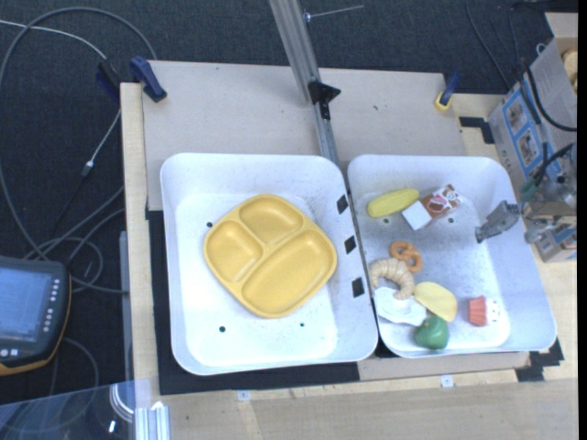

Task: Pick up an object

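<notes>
Plainly, the gripper point(500, 220) hovers at three o'clock of the right bin point(523, 273), its spread impossible to tell, while the yellow corn-like toy point(393, 202) at eleven o'clock looks light, stiff and slippery, best pinched across its narrow middle.

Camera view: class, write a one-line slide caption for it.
Yellow divided plate in the left bin; toy foods crowd the right bin as the claw reaches in from the right edge.
</notes>
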`<state>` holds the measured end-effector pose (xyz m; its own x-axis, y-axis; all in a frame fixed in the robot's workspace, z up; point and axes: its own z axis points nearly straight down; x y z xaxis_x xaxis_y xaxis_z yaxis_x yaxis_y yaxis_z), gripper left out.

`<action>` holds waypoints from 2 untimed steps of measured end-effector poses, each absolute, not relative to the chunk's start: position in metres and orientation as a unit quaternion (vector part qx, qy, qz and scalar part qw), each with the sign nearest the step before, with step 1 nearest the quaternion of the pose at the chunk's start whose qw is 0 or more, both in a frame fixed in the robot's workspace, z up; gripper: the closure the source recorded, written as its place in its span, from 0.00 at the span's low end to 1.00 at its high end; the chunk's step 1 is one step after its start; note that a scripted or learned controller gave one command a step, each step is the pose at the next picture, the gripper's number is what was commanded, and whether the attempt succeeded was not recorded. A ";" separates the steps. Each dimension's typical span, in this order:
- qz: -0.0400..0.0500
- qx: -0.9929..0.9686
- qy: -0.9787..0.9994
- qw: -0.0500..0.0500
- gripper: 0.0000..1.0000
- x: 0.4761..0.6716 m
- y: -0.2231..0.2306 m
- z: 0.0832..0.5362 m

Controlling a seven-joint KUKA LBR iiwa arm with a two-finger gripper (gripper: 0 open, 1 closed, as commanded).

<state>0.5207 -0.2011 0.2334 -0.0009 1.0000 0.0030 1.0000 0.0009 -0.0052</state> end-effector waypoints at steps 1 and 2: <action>0.001 -0.707 -0.707 0.004 0.00 0.514 -0.200 0.171; 0.001 -0.707 -0.707 0.004 0.00 0.523 -0.197 0.114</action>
